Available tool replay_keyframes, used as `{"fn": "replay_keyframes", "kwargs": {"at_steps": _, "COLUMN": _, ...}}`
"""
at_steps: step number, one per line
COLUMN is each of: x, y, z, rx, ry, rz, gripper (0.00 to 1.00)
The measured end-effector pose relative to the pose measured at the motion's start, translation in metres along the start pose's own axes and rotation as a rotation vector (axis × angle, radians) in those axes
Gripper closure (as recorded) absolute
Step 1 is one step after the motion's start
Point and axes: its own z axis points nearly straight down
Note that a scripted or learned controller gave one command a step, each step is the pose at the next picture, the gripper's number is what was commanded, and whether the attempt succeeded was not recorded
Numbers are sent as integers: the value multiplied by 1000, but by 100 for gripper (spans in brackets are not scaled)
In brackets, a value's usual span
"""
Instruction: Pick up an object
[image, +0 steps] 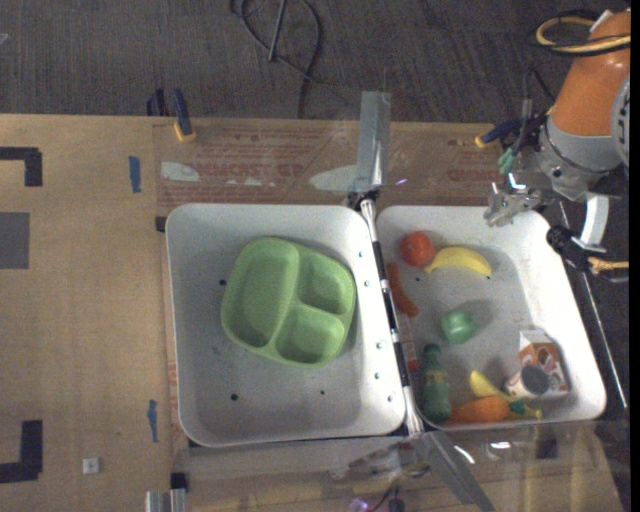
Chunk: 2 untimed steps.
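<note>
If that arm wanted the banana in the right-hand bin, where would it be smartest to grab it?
Probably across the middle of the banana, coming straight down from above. It lies flat on the floor of the right bin, curved, with its long axis running left to right, so the fingers would best close across its narrow width. The tomato sits close to its left end, so the middle gives more room.

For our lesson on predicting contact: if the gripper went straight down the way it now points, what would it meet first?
Probably the white right bin's far rim or bare floor: the two-finger gripper hangs over that corner. The curved yellow banana lies off to the side. Depth is unclear.
</note>
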Motion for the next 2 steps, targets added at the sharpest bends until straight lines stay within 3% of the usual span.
{"fn": "replay_keyframes", "kwargs": {"at_steps": 1, "x": 1, "y": 0, "z": 1, "rx": 2, "ry": 0, "rz": -1, "gripper": 0}}
{"fn": "replay_keyframes", "kwargs": {"at_steps": 2, "x": -13, "y": -9, "z": 91, "rx": -23, "ry": -3, "rz": -10, "gripper": 0}}
